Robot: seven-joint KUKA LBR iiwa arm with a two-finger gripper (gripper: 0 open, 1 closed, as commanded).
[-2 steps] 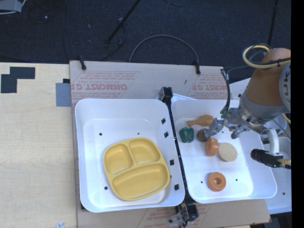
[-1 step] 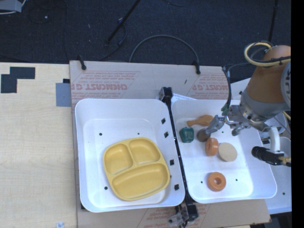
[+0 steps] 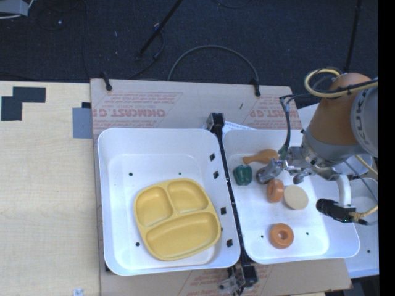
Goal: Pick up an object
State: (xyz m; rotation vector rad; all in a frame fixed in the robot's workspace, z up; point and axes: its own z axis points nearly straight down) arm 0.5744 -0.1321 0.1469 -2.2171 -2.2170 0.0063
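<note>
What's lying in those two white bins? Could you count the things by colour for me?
Yellow: 1, the divided tray in the left bin.
Orange: 3, the ring, the small oval piece and the long piece, all in the right bin.
Green: 1, the pepper-like piece.
Cream: 1, the round piece.
Total: 6.

Upside-down red lettering on cardboard (image 3: 133, 106), unreadable

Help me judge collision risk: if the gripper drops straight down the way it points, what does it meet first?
Probably the orange oval item just under the gripper, in the right bin; depth is unclear, so it may miss it.
</note>
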